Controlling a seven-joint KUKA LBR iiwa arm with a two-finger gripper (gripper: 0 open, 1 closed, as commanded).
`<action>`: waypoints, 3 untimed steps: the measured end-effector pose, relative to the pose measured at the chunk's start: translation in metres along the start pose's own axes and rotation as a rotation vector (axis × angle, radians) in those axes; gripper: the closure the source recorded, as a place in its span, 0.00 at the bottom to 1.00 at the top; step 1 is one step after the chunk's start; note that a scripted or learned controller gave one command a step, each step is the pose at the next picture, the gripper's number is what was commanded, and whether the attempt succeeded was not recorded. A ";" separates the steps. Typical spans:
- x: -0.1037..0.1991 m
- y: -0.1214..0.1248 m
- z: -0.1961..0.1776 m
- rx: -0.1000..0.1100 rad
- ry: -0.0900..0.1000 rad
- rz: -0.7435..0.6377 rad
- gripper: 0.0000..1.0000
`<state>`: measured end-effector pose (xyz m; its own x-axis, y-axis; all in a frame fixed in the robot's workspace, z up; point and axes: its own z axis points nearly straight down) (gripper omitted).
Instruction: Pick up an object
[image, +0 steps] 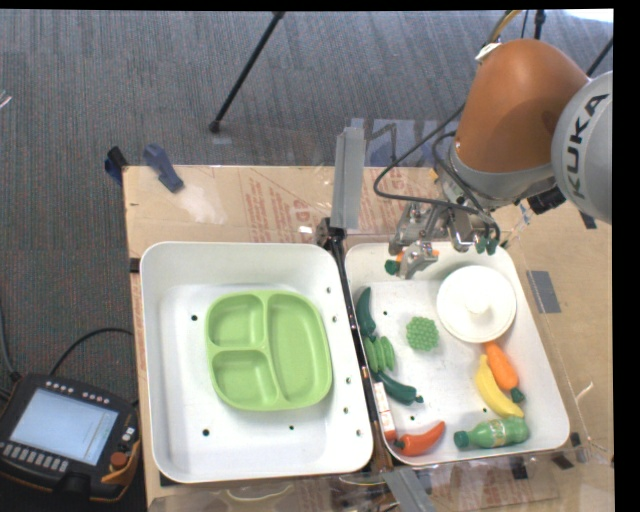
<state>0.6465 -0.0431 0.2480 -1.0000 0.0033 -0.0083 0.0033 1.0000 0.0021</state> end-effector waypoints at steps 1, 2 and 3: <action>0.080 0.023 0.011 0.000 0.009 0.036 1.00; 0.133 -0.022 0.025 -0.002 0.010 -0.420 1.00; 0.094 -0.055 0.157 -0.007 0.021 -0.410 1.00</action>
<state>0.5537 -0.0976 0.0906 -0.9185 -0.3953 0.0108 -0.3952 0.9185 0.0102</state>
